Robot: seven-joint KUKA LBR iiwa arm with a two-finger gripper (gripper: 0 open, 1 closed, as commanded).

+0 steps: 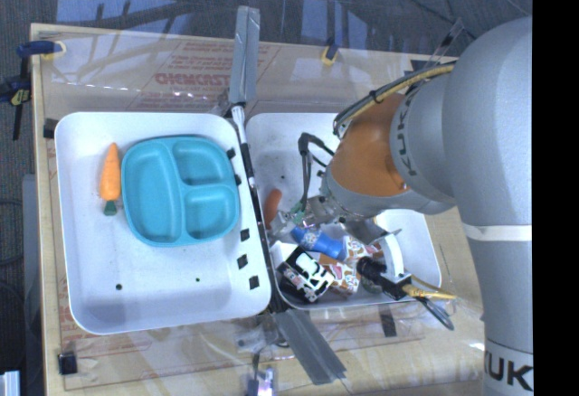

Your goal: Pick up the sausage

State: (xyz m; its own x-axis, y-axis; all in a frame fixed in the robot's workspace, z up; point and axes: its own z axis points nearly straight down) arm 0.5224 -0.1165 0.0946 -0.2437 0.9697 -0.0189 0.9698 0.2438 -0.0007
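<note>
Left bin (90,286) holds a blue tray (179,189) and carrot (110,175); right bin (271,136) holds the sausage (272,204) among clutter.

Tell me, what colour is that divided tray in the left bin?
Light blue. The divided tray shows plainly in the camera view, beside an orange carrot.

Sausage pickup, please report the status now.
Pincer low in right white bin, fingers hidden. Reddish-brown sausage at the bin's left wall, not held. Blue bottle and packets crowd beside it.
</note>
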